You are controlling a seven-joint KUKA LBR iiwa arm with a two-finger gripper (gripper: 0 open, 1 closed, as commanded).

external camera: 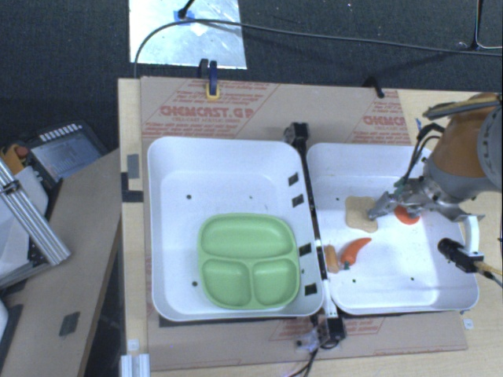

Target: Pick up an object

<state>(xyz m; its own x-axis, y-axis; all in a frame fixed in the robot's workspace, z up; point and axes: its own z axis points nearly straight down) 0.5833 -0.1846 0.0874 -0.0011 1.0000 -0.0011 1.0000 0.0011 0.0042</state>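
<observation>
In the right bin [393, 289] lie a tan flat piece [360, 213], an orange-red chili-shaped object [355, 248] and a small red round object [407, 216]. My gripper [391, 205] hangs low over the bin, between the tan piece and the red object, its tip touching or just above the tan piece's right edge. The arm's wrist partly hides the red object. Nothing shows clearly between the fingers.
The left bin [181, 163] holds a green divided plate [247, 260]. A small brown-orange item [331, 258] lies at the divider between the bins. A black clamp [299, 134] sits at the top of the divider. The arm body [468, 151] fills the right side.
</observation>
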